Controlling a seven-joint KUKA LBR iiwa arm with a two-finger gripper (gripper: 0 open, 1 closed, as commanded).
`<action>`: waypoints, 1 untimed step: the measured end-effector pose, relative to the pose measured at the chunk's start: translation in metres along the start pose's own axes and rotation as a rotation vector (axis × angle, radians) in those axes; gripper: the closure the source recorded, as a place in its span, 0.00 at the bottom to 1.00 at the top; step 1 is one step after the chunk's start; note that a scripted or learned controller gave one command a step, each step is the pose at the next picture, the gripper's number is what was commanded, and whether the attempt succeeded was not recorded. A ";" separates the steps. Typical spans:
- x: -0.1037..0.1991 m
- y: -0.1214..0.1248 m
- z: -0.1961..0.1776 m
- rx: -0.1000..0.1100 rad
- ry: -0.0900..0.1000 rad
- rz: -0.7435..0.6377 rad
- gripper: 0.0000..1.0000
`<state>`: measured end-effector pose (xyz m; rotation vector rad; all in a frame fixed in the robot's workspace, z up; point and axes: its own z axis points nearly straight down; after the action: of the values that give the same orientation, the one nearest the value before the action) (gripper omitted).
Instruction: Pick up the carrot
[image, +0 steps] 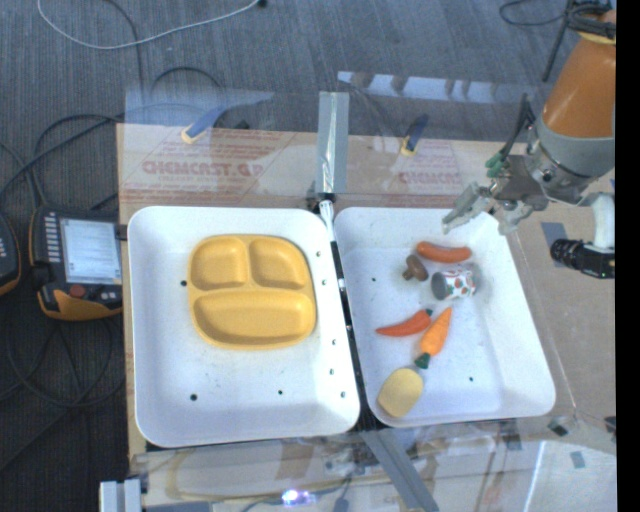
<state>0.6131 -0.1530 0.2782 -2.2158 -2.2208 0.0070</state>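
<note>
Tool: the tool (484, 208) hangs over the far right corner of the right bin (530, 345), its two pale fingers spread apart with nothing between them
Arm: grey wrist with an orange section above it, reaching in from the upper right
Carrot: the carrot (436, 333) lies in the right bin near its middle, tilted, its green end toward the near side, well apart from the tool
Beside the carrot: an orange-red chilli-shaped piece (405, 324) lies just to its left, their upper ends nearly touching
Far part of right bin: an orange sausage-like piece (443, 252), a small brown item (415, 267) and a small grey can with red marks (453, 285) sit close together
Near part of right bin: a pale yellow rounded piece (400, 392) lies close to the front wall
Left bin: the left bin (160, 400) holds a yellow divided tray (252, 290) with three compartments
Bench: a handheld pendant with a screen (80, 262) rests off the left side of the bench (150, 175)
</note>
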 end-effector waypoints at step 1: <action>-0.032 -0.081 0.050 -0.001 0.000 -0.150 0.00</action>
<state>0.5320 -0.1853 0.2292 -2.0433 -2.3803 0.0056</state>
